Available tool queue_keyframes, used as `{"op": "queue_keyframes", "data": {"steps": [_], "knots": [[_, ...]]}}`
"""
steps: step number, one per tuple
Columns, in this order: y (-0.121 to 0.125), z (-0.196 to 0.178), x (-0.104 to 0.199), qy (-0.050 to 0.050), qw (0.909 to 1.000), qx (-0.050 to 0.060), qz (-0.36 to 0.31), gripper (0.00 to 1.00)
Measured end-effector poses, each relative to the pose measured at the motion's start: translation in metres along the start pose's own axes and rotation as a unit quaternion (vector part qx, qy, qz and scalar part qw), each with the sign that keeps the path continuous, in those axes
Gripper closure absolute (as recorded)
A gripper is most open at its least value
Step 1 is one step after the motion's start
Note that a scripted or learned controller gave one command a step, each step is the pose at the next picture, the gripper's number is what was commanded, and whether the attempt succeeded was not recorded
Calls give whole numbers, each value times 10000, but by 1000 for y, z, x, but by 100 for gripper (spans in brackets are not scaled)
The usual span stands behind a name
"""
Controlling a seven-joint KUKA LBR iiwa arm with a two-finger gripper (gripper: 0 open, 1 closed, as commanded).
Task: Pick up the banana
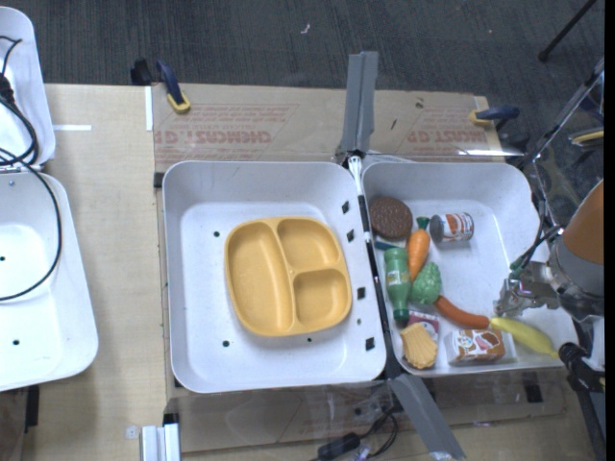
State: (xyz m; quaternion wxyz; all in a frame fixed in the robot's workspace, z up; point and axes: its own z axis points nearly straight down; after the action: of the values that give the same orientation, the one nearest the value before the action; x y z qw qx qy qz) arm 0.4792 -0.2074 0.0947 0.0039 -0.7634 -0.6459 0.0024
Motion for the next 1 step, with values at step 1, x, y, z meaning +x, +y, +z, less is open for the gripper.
{"op": "queue_keyframes", "data": {"steps": [1], "knots": [[0, 0, 4, 26, 10000, 16, -24, 0]]}}
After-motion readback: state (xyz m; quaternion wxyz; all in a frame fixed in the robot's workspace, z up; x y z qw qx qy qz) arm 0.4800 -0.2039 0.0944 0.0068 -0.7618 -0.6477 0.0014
